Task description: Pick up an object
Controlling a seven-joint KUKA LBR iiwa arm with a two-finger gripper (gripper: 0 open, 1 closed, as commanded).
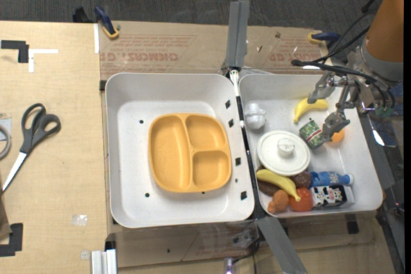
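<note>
pale wooden bench [58, 189] seen from above at a slant, with two shallow white bins side by side. scissors [29, 131] lie on the bare wood far to the left. the left bin [122, 157] holds a yellow divided plate [191, 153]. the right bin [363, 163] is crowded: a small yellow banana [307, 107] near its back, a green packet [311, 134] just in front of that, a small orange object [338, 133] beside the packet, a round white lid [284, 151] in the middle, a second banana [277, 180] in front of the lid, and red and brown fruit plus blue packaging along the near wall.

the grey arm reaches in from the right, and its gripper [331, 107] hangs over the back right part of the right bin. its fingers [317, 92] look spread apart, one tip near the small banana's right end and the other just above the orange object, with nothing between them.

the step in hand seems to be settling on one item to grasp. the green packet lies almost directly below the gripper, between the fingertips and slightly toward the near side; it looks like the closest candidate. to do this well, the gripper should centre over a single item before lowering, since the banana, packet and orange object sit close together and a finger could land on a neighbour or push it aside. closing should wait until both fingers are low beside the chosen item.
</note>
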